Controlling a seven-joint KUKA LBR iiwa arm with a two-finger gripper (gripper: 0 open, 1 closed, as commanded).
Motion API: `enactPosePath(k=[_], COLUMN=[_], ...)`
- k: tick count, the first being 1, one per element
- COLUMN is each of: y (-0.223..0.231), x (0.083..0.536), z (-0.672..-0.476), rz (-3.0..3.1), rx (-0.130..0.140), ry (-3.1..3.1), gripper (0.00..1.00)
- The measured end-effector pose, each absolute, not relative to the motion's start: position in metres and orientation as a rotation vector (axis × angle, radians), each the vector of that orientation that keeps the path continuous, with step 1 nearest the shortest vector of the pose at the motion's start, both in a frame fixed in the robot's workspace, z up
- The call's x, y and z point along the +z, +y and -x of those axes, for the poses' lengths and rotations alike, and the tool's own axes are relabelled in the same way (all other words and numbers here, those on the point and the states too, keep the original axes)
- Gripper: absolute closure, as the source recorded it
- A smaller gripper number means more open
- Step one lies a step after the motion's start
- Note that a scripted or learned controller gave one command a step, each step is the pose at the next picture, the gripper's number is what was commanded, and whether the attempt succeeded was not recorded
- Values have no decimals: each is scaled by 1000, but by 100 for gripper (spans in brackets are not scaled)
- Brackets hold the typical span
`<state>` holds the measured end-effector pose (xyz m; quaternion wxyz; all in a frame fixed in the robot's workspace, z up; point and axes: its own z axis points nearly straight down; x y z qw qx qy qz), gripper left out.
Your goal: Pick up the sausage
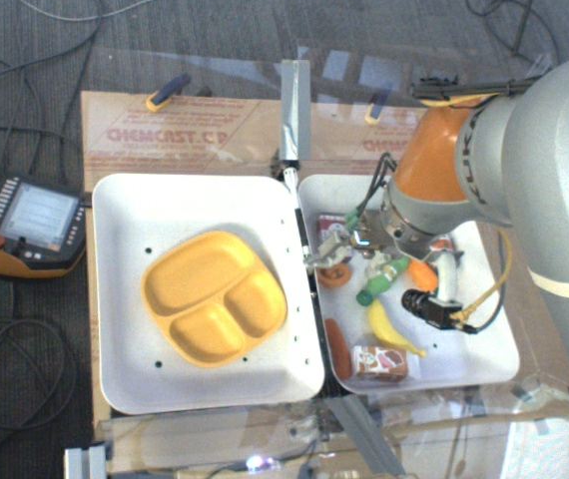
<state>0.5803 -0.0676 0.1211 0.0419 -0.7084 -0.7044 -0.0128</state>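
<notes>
Camera view: grey arm enters from the right, big curved link filling the upper right corner, orange band (434,158) above the wrist, wrist tipped down and toward the left over the right bin (499,362). Gripper (336,250) sits low at the bin's left side, close to the divider wall between the bins, among small cluttered items there. Fingers are hard to separate from the clutter, so cannot tell if clenched or released; nothing clearly seen between them.

Sausage (337,347): reddish-brown, lying lengthwise along the left wall of the right bin, toward the near end, well below the gripper and apart from it. Just beside it on the right, a small brown-and-white packet (379,363).

Other contents of right bin: yellow banana (388,329) slanted in the middle, green bottle-shaped item (380,279) tilted above it, orange carrot-like piece (421,273) to its right, a round brown item (335,274) right under the gripper. Black connector (430,309) on a yellow cable hangs off the wrist over the bin's right half.

Left bin (115,367): yellow three-compartment tray (215,295) lying tilted in the middle.

Off the bench on the left, an orange-edged pendant (27,226) with screen on the floor.
</notes>
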Motion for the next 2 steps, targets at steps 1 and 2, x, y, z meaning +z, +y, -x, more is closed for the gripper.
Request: enactPosePath(k=[1,2], y=[-66,-65], x=[121,121], z=[-572,-573], rz=[2245,2196], rx=[-50,-59], ry=[-2092,-2168], gripper=[0,0])
